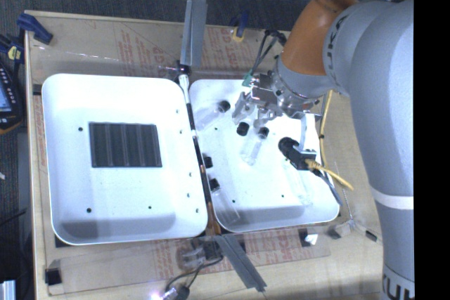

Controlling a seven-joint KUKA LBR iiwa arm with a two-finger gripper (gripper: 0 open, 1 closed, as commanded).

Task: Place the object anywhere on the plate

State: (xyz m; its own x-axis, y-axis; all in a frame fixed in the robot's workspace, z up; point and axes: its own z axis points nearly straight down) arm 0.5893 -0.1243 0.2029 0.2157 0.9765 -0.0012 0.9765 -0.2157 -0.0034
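Where grate sits [125,145], left bin [63,91].

two shallow white bins [112,221] side by side. one dark ribbed plate [125,145], in the left bin. one grey arm [373,74], with one orange band [313,28]. two blue clamps [34,26] along the bench's far edge.

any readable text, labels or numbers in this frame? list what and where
"KU": partial dark lettering at the arm's base, cut off by the frame's bottom edge.
Faint reddish print on the bench board: too blurred to read.
Handheld device at the left edge: display too small to read.
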